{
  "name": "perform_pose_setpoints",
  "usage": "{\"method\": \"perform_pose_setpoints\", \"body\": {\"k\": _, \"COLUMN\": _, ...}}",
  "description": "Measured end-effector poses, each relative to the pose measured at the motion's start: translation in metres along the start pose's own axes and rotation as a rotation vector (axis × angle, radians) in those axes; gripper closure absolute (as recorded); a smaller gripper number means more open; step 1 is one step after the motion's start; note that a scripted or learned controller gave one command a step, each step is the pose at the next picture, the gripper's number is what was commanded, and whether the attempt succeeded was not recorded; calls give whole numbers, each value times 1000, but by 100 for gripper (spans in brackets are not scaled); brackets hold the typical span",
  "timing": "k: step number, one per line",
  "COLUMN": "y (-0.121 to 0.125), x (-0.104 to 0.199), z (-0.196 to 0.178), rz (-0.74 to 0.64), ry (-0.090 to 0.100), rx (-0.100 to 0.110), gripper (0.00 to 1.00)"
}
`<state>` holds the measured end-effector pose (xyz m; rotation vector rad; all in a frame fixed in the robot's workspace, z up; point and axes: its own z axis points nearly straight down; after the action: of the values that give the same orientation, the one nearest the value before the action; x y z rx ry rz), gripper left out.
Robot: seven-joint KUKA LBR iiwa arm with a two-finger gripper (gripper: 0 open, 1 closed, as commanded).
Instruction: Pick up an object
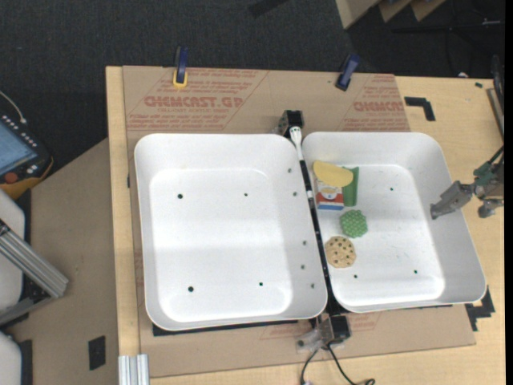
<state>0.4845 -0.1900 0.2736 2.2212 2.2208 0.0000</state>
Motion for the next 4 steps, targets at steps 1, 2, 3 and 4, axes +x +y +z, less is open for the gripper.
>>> {"method": "perform_pose_setpoints", "body": {"k": 1, "y": 1, "x": 0, "z": -11, "rz": -1, "ry": -2, "rx": -3, "gripper": 100}}
{"method": "perform_pose_setpoints", "body": {"k": 2, "y": 33, "x": 117, "z": -35, "rz": -12, "ry": 2, "rx": -5, "gripper": 100}}
{"method": "perform_pose_setpoints", "body": {"k": 3, "y": -8, "x": 170, "z": 21, "rz": -5, "ry": 4, "rx": 10, "gripper": 100}}
{"method": "perform_pose_setpoints", "body": {"k": 4, "y": -5, "x": 167, "z": 8, "rz": 0, "ry": 0, "rx": -1, "gripper": 100}}
